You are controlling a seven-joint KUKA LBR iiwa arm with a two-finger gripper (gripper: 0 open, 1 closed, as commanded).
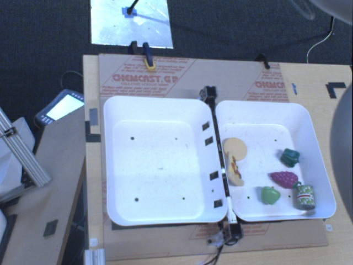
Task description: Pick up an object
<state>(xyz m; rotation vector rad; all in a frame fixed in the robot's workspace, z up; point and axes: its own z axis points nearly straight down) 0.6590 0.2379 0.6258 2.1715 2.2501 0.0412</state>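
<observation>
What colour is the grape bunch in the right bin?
Purple; the grape bunch shows in the camera view.

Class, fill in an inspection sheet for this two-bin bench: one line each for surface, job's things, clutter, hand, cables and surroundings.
Surface: two white bins side by side; left bin, right bin, on a brown board.
Job's things: all in the right bin: tan disc, pale slice with red marks, dark green pepper, purple grapes, green apple, small can.
Clutter: yellow clamp at the board's far edge.
Hand: nothing seen.
Cables: thin white wire on the dark floor.
Surroundings: metal sheet, lit tablet.
</observation>
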